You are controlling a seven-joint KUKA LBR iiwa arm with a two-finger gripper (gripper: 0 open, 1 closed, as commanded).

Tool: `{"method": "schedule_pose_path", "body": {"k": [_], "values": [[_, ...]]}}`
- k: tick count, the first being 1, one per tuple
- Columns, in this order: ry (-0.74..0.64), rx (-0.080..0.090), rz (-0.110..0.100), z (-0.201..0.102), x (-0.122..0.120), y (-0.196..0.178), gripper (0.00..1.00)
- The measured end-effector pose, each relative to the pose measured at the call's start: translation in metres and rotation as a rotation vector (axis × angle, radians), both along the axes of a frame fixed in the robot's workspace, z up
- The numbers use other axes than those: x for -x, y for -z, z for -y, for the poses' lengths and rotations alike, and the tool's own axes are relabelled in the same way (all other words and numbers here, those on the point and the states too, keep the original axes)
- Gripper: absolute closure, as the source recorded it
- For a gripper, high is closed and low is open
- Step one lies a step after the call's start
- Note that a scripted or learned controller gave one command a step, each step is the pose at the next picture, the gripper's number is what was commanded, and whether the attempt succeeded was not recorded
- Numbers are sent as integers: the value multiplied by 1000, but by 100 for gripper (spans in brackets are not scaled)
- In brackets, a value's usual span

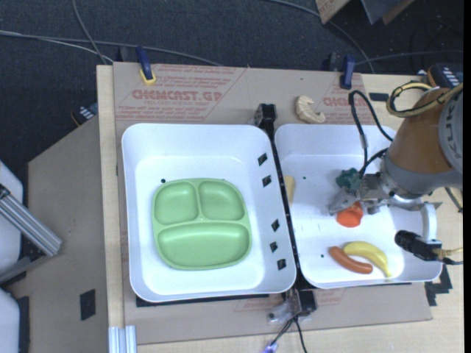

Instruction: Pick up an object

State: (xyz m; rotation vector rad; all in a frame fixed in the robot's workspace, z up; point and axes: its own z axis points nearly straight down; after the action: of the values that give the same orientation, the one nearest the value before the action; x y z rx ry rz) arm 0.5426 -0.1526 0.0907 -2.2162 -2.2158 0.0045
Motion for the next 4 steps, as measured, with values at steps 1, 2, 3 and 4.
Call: {"method": "schedule_pose_path", "body": {"k": [1,2,3,4], "values": [[0,2,7,1,-2,-14,100],[1,5,14,6,4,-74,100],[-1,5,14,5,5,-119,100],[-2,5,15,1,13,-174,100]]}}
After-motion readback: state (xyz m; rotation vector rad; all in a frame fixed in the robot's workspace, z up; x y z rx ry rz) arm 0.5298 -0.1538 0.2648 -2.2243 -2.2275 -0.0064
